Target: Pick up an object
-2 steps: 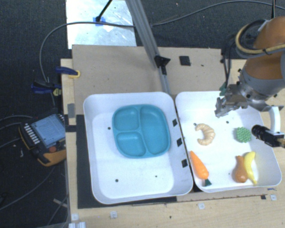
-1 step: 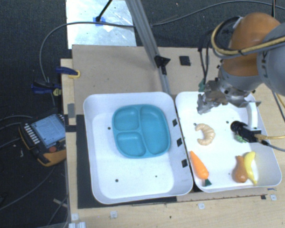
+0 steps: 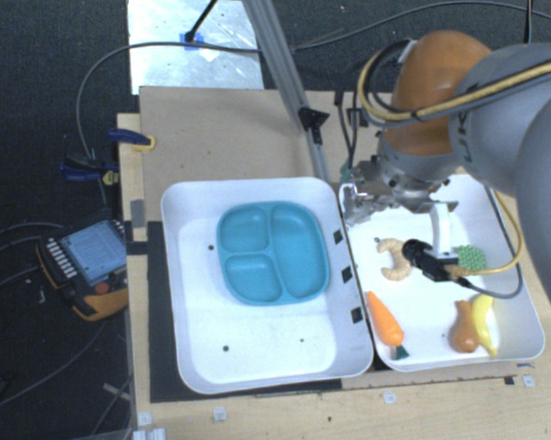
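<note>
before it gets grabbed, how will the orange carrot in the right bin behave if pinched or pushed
The carrot looks like smooth moulded plastic, so probably stiff and light. Its tapered, rounded body lies flat in the right bin, so a push would likely roll it in an arc. A pinch near the narrow end may slip off.

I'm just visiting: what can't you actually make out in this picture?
All in the camera view:
Right bin: its far end is hidden under the arm.
Green object: too small to name.
Brown thing beside the banana: too blurred to identify.
Gripper: blurred, state unclear.
</note>
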Robot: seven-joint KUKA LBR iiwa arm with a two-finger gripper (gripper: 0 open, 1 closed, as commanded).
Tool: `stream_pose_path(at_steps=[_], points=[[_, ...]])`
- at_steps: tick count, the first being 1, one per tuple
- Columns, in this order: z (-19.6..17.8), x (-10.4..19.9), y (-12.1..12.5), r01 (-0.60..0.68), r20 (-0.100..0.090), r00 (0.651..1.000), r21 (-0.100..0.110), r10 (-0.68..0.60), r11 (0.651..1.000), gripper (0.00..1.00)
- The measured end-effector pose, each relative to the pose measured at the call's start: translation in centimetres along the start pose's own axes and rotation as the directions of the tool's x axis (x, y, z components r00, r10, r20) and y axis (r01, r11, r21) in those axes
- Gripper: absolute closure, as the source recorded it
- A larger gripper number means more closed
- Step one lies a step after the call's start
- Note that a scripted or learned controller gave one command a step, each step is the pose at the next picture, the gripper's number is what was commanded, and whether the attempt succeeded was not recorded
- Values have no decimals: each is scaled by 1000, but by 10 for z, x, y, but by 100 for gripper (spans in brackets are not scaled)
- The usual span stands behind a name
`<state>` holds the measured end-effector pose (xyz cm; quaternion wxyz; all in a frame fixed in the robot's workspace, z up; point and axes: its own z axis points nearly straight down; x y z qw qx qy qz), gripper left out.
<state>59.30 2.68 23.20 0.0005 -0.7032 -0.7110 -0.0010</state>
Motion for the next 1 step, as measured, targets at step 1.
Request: stream_pose_path(at_steps=[1], points=[[-2,63,8,0,0,1000,-2,0,1000,100]])
